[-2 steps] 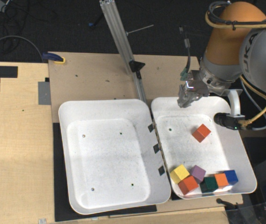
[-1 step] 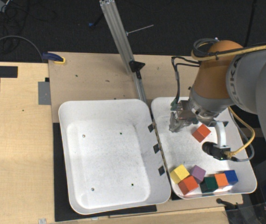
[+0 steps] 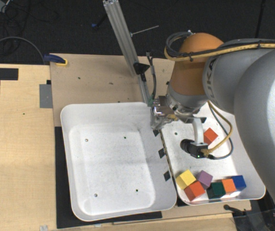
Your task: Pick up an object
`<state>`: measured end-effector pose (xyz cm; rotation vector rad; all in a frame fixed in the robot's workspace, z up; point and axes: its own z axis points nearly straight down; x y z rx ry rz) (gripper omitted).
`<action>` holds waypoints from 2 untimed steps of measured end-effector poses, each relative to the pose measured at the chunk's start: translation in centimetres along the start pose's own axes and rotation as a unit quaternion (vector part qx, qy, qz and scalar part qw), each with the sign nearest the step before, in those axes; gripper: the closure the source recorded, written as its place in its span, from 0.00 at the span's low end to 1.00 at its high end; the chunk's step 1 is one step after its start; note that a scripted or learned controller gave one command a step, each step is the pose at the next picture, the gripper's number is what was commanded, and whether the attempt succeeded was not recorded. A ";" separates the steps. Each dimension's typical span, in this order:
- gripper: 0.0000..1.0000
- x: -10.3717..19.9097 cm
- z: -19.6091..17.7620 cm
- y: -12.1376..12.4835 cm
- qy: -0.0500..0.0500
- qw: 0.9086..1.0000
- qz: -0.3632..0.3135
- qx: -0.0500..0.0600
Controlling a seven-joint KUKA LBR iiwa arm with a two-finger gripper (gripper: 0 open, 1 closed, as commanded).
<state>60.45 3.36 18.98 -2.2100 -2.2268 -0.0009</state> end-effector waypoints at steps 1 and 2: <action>1.00 -0.6 0.0 -3.7 -0.002 1.000 0.007 0.002; 1.00 5.4 0.0 -3.6 -0.001 1.000 0.002 0.001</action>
